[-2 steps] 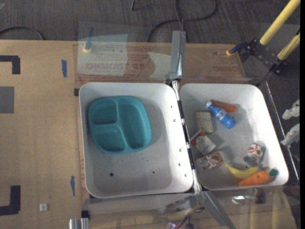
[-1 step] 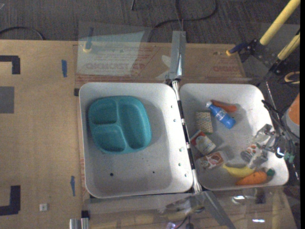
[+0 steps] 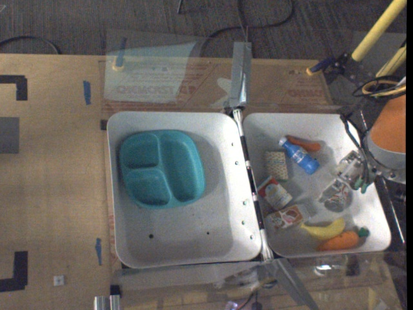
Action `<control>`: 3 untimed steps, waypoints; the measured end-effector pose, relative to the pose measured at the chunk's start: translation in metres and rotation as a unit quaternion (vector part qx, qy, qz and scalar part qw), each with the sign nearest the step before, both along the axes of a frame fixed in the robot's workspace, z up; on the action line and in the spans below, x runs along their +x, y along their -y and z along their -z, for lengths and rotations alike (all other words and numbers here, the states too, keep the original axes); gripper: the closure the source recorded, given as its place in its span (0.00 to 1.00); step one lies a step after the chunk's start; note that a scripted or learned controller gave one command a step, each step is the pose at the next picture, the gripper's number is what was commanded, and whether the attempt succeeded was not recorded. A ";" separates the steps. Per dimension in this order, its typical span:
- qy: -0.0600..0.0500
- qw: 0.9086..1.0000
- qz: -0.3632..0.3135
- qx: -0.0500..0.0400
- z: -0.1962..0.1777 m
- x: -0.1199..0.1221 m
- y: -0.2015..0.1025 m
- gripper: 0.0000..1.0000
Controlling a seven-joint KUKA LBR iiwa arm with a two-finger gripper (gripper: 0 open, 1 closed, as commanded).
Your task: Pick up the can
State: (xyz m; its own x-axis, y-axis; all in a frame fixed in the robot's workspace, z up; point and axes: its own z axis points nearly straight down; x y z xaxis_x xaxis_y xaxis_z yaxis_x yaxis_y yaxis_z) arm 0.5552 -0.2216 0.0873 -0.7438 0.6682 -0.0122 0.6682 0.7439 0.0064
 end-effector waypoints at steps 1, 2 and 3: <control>-0.001 1.000 0.024 0.000 0.000 -0.033 0.001 0.00; -0.004 0.990 0.141 0.002 -0.024 -0.020 0.002 0.00; -0.004 0.997 0.071 0.001 -0.071 -0.034 0.001 0.00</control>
